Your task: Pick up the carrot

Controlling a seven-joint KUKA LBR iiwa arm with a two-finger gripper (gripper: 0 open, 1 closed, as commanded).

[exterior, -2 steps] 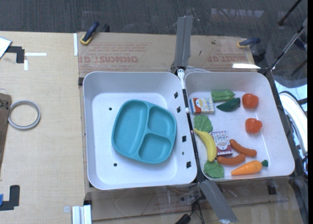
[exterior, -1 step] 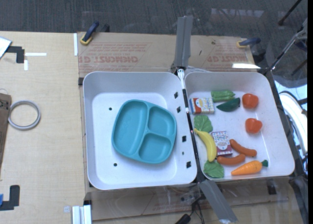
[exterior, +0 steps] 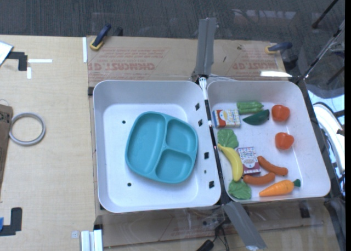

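The left bin [exterior: 104, 151] bears a blue plate [exterior: 162, 147]. The right bin [exterior: 307, 118] carries toy food: a banana [exterior: 232, 160], two sausages [exterior: 272, 165], and the carrot [exterior: 278, 188] at its near right corner. My fingers' state I cannot tell.

Teal plate [exterior: 162, 147] in left bin [exterior: 104, 135]; banana [exterior: 232, 160], 2 tomatoes [exterior: 280, 113] right.

The banana [exterior: 232, 160] lies across the lower leaf [exterior: 239, 190] and covers its top. The print on the two small cartons [exterior: 227, 118] [exterior: 248, 158] is too small to read. At the desk's [exterior: 49, 189] left edge, a brown object [exterior: 4, 129] and a white sheet [exterior: 3, 52] are cut off by the frame.
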